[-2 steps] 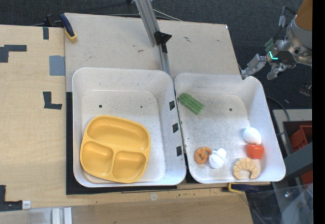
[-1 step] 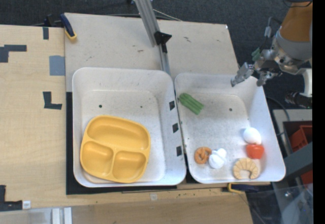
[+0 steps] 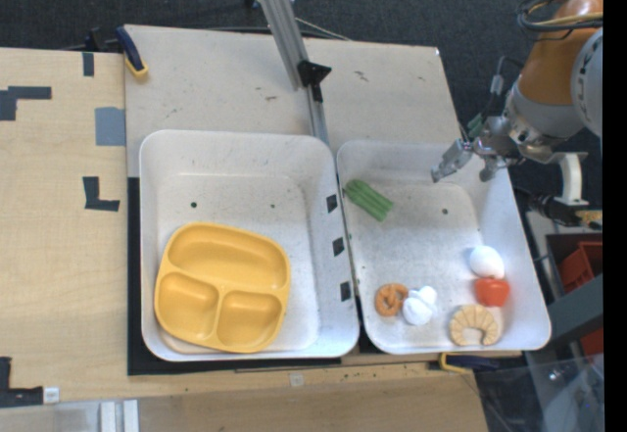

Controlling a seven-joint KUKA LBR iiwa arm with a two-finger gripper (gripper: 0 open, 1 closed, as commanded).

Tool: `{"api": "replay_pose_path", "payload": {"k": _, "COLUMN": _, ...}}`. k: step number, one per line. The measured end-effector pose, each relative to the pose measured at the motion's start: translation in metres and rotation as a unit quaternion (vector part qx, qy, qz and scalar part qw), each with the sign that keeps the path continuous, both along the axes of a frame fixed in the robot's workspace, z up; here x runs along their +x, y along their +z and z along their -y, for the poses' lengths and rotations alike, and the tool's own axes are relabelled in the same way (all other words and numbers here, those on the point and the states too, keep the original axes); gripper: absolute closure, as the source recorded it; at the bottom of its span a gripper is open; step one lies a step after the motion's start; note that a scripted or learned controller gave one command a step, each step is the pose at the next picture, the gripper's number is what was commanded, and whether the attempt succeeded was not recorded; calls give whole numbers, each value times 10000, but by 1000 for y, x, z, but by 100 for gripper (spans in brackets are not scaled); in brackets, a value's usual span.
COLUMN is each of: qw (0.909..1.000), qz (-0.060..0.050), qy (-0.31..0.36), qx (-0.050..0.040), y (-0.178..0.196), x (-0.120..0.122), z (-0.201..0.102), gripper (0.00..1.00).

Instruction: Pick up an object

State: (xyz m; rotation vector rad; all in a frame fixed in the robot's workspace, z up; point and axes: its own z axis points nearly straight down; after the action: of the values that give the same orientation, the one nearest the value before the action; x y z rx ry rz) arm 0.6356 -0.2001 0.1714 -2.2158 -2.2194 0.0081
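Note:
The right bin [image 3: 509, 224] holds several small items. A green oblong piece [image 3: 368, 199] lies near its back left. Along the front lie a brown pretzel-like ring [image 3: 391, 299], a white lump [image 3: 419, 307], a tan croissant [image 3: 476, 324], a red ball [image 3: 493, 292] and a white egg [image 3: 486, 261]. My gripper [image 3: 464, 164] hovers over the bin's back right corner, open, with nothing between its fingers. It is well right of the green piece and behind the egg.
The left bin [image 3: 157, 166] holds a yellow divided plate [image 3: 223, 286] at its front. A grey metal pole [image 3: 284, 19] slants down to the ridge between the bins. The arm's orange band [image 3: 558, 48] stands at the right edge.

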Motion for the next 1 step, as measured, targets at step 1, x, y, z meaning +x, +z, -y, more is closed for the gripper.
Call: {"api": "replay_pose_path", "payload": {"k": 1, "qw": 10000, "qz": -6, "qy": 2, "qx": 3, "y": -65, "x": -2, "z": -2, "gripper": 0}}
